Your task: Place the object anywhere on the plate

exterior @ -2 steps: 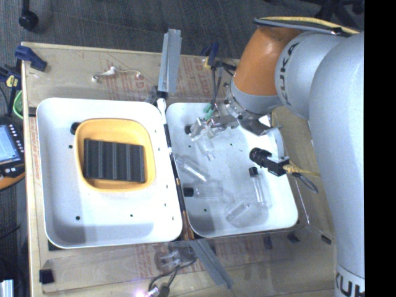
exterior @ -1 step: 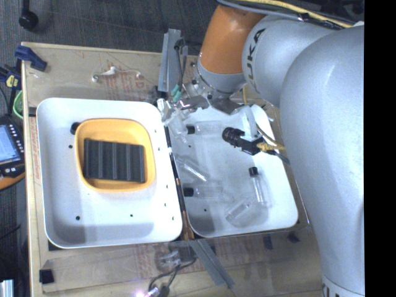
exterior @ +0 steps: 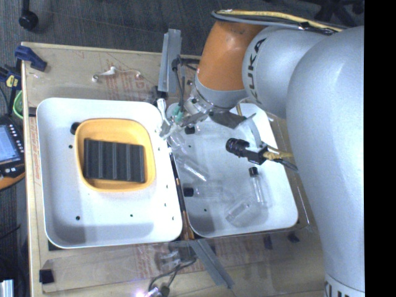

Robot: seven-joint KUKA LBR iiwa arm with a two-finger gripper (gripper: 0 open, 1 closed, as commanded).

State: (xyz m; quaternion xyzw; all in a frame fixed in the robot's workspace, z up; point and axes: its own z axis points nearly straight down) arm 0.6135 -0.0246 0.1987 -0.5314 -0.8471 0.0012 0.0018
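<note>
Yellow plate (exterior: 141,132) sits in the left bin (exterior: 105,218), taking up most of the bin's upper half. A dark ribbed block (exterior: 116,160) lies flat on the plate, roughly centred and inside the rim, touching only the plate.

The gripper (exterior: 175,124) hangs just right of the plate's upper right corner, over the seam where the right bin (exterior: 286,210) meets the left one, and is well apart from the block. Cannot tell whether the gripper is wide or narrow: its tip is lost among glare and clear plastic.

Right of the plate, on the right bin's floor, is clear clutter. A tube (exterior: 193,170) lies nearest the plate and a vial (exterior: 258,189) with a dark cap lies farther right. A shapeless lump (exterior: 238,213) lies right of the plate and lower than its bottom edge.

The arm (exterior: 297,73) — grey, with an orange band — comes in from beyond the plate's right side and covers the right bin's far corner.
</note>
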